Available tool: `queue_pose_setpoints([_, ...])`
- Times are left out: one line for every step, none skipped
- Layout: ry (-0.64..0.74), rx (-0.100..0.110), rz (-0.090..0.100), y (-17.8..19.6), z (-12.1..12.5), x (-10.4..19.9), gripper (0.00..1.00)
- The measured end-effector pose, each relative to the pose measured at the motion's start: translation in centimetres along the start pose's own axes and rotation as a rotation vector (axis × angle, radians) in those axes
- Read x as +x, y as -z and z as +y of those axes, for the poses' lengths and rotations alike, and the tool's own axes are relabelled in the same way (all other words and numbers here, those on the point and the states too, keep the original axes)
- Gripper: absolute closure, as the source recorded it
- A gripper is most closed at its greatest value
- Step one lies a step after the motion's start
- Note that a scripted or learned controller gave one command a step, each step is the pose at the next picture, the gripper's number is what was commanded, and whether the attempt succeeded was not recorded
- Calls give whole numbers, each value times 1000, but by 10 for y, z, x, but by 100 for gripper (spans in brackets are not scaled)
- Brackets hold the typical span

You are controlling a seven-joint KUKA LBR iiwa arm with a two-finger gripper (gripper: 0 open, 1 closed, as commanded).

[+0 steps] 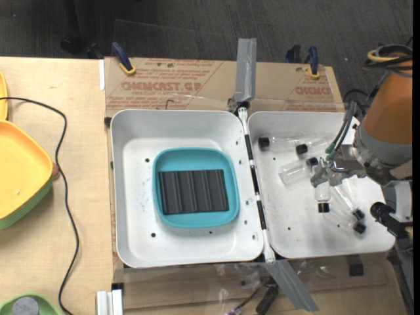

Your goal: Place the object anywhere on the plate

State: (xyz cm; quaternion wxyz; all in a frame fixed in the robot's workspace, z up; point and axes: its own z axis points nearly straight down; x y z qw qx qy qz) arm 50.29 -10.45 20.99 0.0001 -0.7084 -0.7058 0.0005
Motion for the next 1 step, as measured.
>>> queue_pose_setpoints([0, 0, 0, 0, 0, 0, 0])
